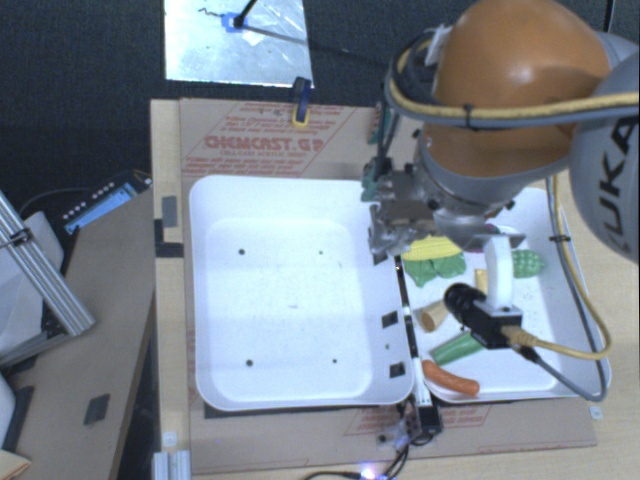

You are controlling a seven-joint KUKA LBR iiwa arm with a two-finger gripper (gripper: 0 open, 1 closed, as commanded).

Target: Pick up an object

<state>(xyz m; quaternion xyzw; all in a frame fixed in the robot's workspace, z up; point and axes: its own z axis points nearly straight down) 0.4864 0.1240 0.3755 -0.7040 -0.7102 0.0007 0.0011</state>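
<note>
The arm [520,98] hangs over the right bin [560,368], hiding its gripper, so grip cannot be told. Corn [432,249], green toys [526,263], a sausage [452,379] crowd below; left bin [280,288] alongside.

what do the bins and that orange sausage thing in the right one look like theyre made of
Bins: probably thin moulded plastic, smooth white with a soft sheen and rounded rims. Orange sausage-shaped piece: looks like glossy plastic or rubber toy food, judging by its even colour and highlight; which one is unclear.
</note>
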